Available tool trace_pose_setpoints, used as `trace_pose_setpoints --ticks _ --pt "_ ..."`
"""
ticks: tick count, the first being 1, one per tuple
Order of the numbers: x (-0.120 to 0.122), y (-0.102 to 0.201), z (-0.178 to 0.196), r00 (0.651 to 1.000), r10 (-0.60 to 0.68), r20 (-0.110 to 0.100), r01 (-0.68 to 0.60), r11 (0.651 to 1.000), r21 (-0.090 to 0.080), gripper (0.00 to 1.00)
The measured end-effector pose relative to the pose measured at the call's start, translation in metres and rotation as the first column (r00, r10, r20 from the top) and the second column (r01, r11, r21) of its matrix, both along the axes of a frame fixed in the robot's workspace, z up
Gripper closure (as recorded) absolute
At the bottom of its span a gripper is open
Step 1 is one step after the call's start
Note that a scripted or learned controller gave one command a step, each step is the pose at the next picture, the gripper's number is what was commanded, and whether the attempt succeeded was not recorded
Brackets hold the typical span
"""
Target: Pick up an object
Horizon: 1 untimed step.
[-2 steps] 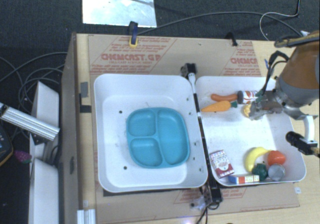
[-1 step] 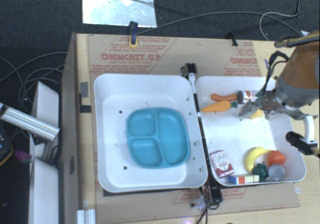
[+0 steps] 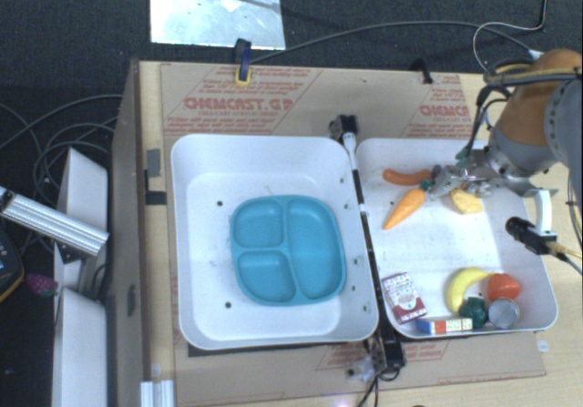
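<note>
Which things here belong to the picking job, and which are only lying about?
For the job: the tool; beside it, in the right bin, the carrot, sausage and yellow piece.

Lying about: blue tray in the left bin, banana, tomato, small carton.

Grey arm [image 3: 557, 127] with an orange band [image 3: 533, 96]; black cables loop above; metallic pincer [image 3: 453, 176].

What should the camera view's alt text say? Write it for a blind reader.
A grey robot arm's gripper reaches into the right bin near a carrot, a sausage and a cheese wedge. The left bin holds a blue divided plate.
</note>
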State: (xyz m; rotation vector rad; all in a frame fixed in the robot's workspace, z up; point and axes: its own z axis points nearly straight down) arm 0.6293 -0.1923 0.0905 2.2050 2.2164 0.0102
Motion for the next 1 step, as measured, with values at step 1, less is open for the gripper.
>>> trace_pose_setpoints --ticks 1 --pt "0.0287 0.0666 -0.0009 1.000 -0.001 -0.010 0.001 1.000 0.003 0.00"
